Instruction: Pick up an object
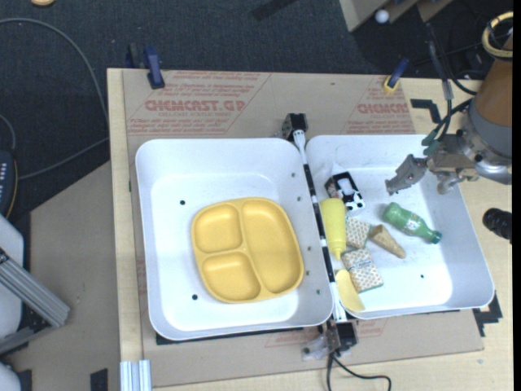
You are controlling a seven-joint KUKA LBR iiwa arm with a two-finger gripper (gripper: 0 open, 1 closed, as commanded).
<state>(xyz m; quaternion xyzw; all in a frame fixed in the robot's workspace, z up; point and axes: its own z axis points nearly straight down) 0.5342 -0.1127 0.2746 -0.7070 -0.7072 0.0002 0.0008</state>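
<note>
The arm point(496, 112) runs off the right edge, so only its wrist end is seen. The claw point(423, 173) is small and grey against the white bin point(456, 287), and its finger state cannot be made out. The desk point(236, 96) carries red print too blurred to read fully. A black-and-white item point(345, 190) by the divider is too small to identify.

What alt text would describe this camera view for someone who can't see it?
A robot arm's claw hovers over the right bin, above a green bottle, a yellow bottle and small toys. The left bin holds a yellow divided plate.
</note>
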